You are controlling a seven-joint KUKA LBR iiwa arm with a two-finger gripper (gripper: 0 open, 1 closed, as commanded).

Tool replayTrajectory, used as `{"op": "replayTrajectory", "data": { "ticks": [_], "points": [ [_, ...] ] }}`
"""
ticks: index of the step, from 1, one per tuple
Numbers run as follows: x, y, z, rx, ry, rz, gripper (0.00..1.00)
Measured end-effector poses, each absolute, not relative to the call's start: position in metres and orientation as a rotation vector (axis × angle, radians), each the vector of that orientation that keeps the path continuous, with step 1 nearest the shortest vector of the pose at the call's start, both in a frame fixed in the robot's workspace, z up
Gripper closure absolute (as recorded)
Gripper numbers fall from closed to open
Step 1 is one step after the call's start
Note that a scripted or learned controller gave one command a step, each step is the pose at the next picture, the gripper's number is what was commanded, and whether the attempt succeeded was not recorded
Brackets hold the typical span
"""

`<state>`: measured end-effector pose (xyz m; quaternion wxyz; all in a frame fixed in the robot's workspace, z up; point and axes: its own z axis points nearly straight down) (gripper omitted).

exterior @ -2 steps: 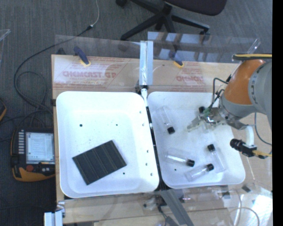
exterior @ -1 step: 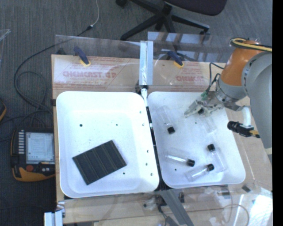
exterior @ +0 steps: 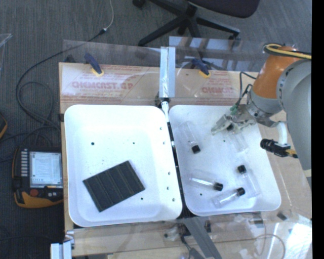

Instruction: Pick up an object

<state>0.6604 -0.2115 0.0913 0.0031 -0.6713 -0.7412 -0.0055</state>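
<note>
Four clear vials with black caps lie in the right bin [exterior: 273, 200], nearest one [exterior: 188, 136] at nine o'clock from the claw [exterior: 225, 125], which hovers spread and empty, so I'd judge it's approaching and must next descend over a vial.

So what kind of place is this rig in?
Likely a robotics lab in an office: carpet floor, an office chair, a handheld control pad by the bench, and clamps holding the board.

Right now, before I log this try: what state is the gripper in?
Gripper: above the right bin's upper part, nothing visible between its fingers; open or closed cannot be told.
</note>
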Motion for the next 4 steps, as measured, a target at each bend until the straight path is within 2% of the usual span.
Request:
{"op": "replayTrajectory", "data": {
  "ticks": [1,2,3,4],
  "points": [
    [0.651,-0.212,0.091,-2.068,-2.373,-0.016,0.00],
    [0.598,-0.215,0.092,-2.038,-2.401,-0.023,0.00],
    [0.583,-0.215,0.092,-2.014,-2.429,-0.024,0.00],
    [0.671,-0.214,0.092,-1.843,-2.520,-0.007,0.00]
  ]
}}
